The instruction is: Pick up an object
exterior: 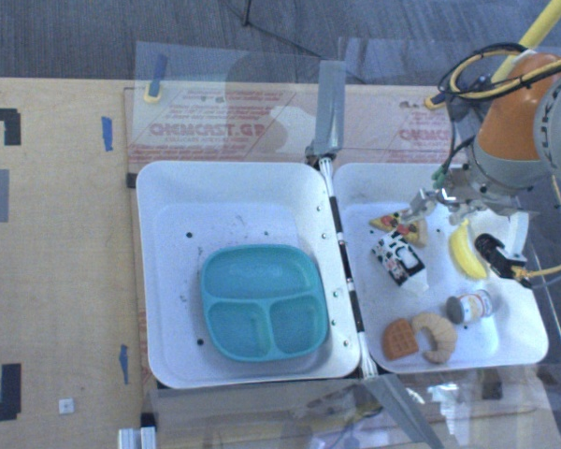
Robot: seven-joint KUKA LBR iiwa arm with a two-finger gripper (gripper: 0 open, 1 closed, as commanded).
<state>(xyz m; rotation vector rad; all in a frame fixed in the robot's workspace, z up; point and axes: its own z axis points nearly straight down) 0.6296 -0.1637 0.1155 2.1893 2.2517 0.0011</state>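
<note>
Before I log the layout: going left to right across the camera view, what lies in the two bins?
Teal tray → cow-patterned carton → croissant → banana. The pizza toy, waffle and small jar overlap these in the order, so I leave them out.

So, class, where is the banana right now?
The banana lies in the right bin, toward its right side, just under the gripper and above the small jar.

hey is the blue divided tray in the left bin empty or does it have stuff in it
Empty. All three compartments of the blue tray show bare teal plastic, with nothing lying in them. It sits flat in the left bin.
</note>
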